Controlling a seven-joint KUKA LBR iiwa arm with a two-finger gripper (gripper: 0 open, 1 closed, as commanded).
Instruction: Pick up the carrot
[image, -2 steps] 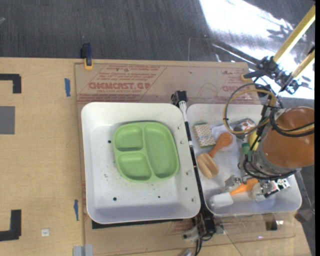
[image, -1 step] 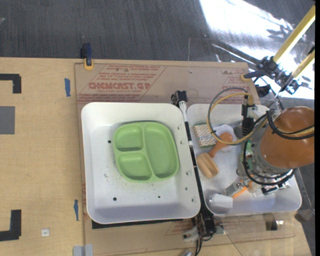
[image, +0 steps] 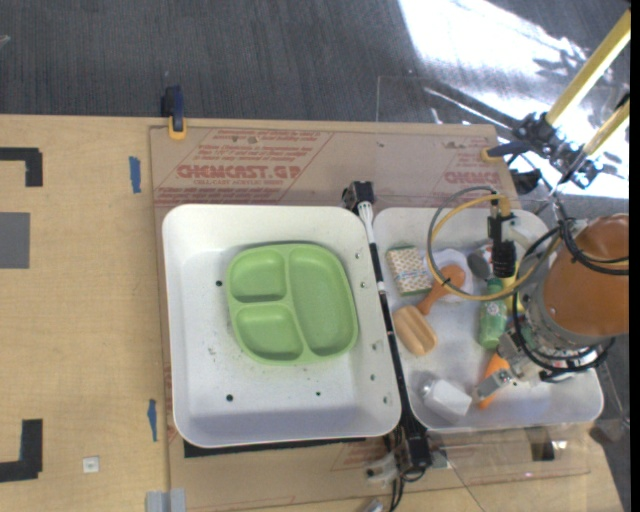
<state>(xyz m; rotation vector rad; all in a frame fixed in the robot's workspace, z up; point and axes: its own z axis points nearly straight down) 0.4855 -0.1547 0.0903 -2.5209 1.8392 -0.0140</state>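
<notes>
The gripper (image: 503, 372) is lowered into the right bin (image: 575, 415), at the carrot (image: 490, 385), which lies near the bin's front right. Whether the fingers are apart, together or clamped on the carrot cannot be told; they are blurred and partly covered by cables. Above them the orange band (image: 590, 280) is seen, with the arm cut off at the right edge. A green tray (image: 292, 302) lies in the left bin (image: 190, 300).

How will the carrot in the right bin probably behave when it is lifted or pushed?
The carrot looks small and solid, so it is probably stiff and light. Its narrow, rounded shape may roll or slip on the smooth bin floor. A pale block lies close beside it, so a push might nudge that too.
</notes>
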